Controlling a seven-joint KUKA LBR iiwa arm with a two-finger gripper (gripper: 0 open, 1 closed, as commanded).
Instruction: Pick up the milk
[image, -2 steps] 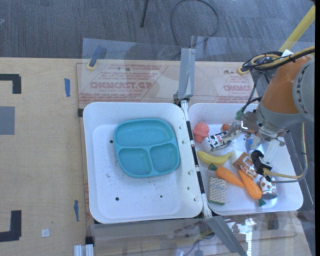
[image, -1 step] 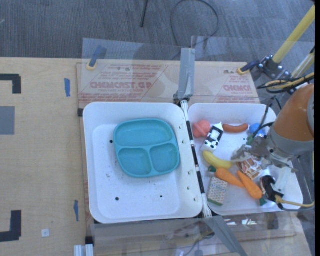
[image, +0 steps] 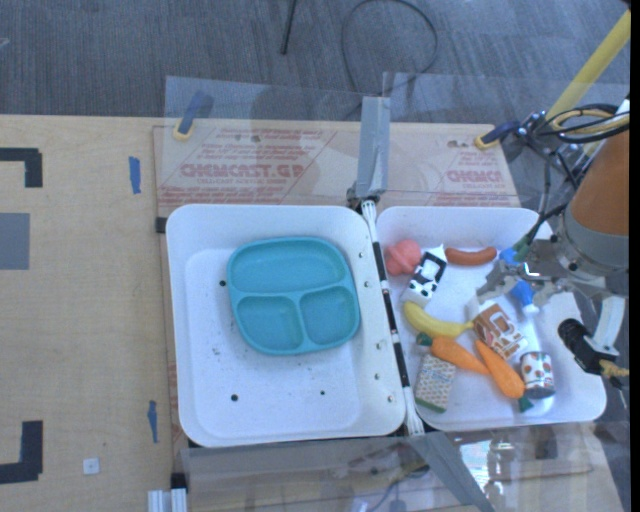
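Gripper (image: 527, 272) hung over the right bin's far-right side, the milk to its left.

The small black-and-white cow-patterned milk carton (image: 427, 275) lay tilted in the right white bin (image: 590, 400), beside a pink ball (image: 402, 257), a yellow banana (image: 433, 322) nearer the camera; a red sausage (image: 470, 256) lay between carton and gripper. Whether the gripper held anything, I could not tell.

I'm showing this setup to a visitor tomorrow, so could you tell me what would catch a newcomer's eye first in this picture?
The large teal plastic plate with three compartments stands out, alone in the left white bin. Next comes the bright clutter in the right white bin: a yellow banana, two orange carrots and a black-and-white cow-patterned milk carton near its upper left. The grey arm's gripper hangs over that bin's right side.
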